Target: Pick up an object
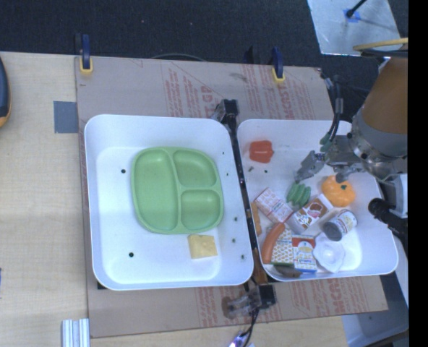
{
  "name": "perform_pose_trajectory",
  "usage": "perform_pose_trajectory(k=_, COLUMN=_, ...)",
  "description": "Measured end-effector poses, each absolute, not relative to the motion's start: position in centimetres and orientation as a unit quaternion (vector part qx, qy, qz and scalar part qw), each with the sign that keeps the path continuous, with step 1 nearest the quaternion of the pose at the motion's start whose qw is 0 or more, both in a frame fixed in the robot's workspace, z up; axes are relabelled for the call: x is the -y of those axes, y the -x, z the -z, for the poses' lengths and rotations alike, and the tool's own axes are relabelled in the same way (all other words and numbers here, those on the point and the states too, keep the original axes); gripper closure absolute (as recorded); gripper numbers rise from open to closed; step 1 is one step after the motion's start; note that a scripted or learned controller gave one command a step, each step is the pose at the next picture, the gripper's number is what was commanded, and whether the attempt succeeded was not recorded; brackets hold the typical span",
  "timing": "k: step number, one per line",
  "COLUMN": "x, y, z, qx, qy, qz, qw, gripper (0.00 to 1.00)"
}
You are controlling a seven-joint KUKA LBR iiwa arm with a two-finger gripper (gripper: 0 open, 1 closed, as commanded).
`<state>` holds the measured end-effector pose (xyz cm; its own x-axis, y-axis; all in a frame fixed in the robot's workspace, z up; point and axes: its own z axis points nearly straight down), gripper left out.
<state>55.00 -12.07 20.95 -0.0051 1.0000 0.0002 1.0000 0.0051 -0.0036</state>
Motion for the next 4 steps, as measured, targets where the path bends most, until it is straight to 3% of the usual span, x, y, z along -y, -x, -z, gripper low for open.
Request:
perform_pose_trajectory(k=1, x=14.5, y=-57.0, z=-12.4, qx=0.709, qy=0.705, qz=-0.0035, qw=0.003, gripper=0.00)
perform_pose_trajectory(k=2, x=12.0, y=-55.2, z=-9.5, qx=0.708, qy=0.706, qz=0.0013, qw=-0.004, gripper=0.00)
perform_pose_trajectory(k=3, x=14.4, y=-59.3, z=-9.3, qx=0.709, qy=0.705, qz=0.0009, qw=-0.001, gripper=0.00)
perform_pose_trajectory(k=4, x=14.5, y=-56.7, z=-9.2, qx=0.709, qy=0.705, qz=-0.0014, qw=0.002, gripper=0.00)
